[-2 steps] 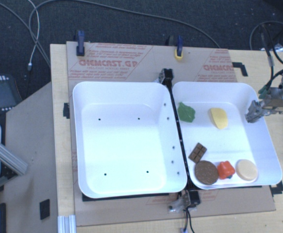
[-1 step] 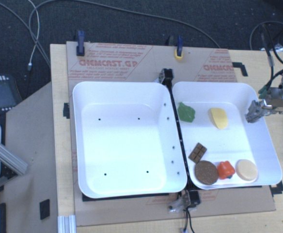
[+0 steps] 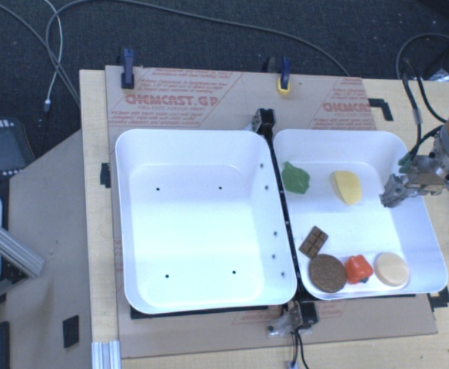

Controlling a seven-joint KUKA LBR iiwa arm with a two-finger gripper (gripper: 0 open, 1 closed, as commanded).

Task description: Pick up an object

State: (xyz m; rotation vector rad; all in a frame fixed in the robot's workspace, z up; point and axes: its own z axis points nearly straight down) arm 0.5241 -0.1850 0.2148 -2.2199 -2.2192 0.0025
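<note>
Risk: gripper, jaw state impossible to tell, hangs over the right bin just beside the yellow piece; descending here could miss it.

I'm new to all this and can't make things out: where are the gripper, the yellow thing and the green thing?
gripper [image 3: 391, 196]: camera view, at its tip over the right bin.
yellow thing [image 3: 347, 187]: camera view, middle of its top.
green thing [image 3: 295, 179]: camera view, its centre.

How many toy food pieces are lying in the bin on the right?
6: green piece and yellow piece near the top, chocolate bar mid-bin, brown cookie, red-orange piece and cream round piece along the bottom. None seems hidden.
</note>
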